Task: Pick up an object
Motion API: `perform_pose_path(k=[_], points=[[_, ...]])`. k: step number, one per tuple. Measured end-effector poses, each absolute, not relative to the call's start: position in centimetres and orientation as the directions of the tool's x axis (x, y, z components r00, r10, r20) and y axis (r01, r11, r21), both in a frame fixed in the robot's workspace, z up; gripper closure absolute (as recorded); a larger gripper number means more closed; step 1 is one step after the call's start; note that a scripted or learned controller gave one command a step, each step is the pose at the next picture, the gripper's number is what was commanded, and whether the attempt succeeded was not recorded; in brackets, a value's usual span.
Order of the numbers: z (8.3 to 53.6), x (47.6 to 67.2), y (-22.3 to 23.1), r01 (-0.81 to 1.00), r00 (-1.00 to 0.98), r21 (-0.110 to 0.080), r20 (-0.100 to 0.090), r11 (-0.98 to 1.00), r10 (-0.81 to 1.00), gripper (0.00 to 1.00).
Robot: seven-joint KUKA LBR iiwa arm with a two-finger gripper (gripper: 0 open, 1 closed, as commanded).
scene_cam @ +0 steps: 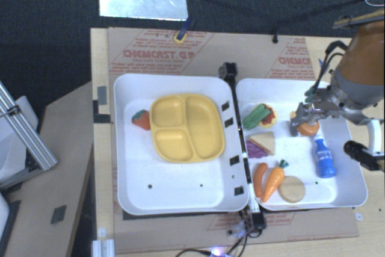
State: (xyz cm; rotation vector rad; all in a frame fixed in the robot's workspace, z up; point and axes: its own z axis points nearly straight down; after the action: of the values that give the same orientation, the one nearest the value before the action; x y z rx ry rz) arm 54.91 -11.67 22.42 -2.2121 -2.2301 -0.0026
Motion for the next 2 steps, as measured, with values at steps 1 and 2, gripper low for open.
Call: perform_pose_path(k=[1, 2], points=[[21.5, 53.9, -5.9, 1.000, -0.010, 0.001, 0.002, 0.010, 1.000, 1.00], [21.1, 53.3, 0.1, 1.000, -0.011, 0.000, 0.003, 0.011, 1.000, 1.00]])
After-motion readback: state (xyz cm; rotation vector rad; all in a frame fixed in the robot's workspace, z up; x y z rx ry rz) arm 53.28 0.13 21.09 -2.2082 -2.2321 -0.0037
